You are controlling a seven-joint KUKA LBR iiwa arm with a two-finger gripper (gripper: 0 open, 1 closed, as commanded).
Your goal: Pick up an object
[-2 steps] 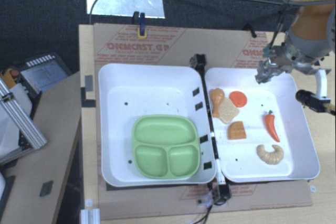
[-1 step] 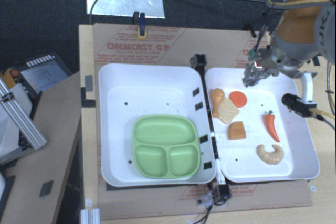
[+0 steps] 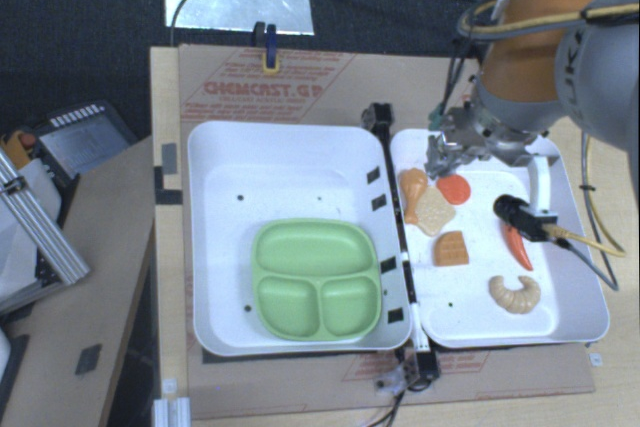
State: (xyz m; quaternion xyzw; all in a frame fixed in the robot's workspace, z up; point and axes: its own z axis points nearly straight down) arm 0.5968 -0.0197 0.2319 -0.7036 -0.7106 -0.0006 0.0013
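The tool (image 3: 441,158) hangs over the far left of the right bin (image 3: 570,315), just above the red round piece (image 3: 455,189); I cannot tell how it is set. It should probably descend straight, clear of the tan slice (image 3: 433,212) beside it.

Robot arm (image 3: 590,45), seen from above. The outer link is a smooth grey casing with rounded contours. Above the wrist sits a broad orange band (image 3: 535,25), bulbous and glossy, catching a pale highlight on its upper curve. A yellow cable and darker cables (image 3: 520,15) run across the orange band and loop down along the wrist. Below the band the wrist narrows to a grey metal flange carrying the gripper (image 3: 442,160), a compact dark grey assembly of angular blocks with fine wires trailing beside it.
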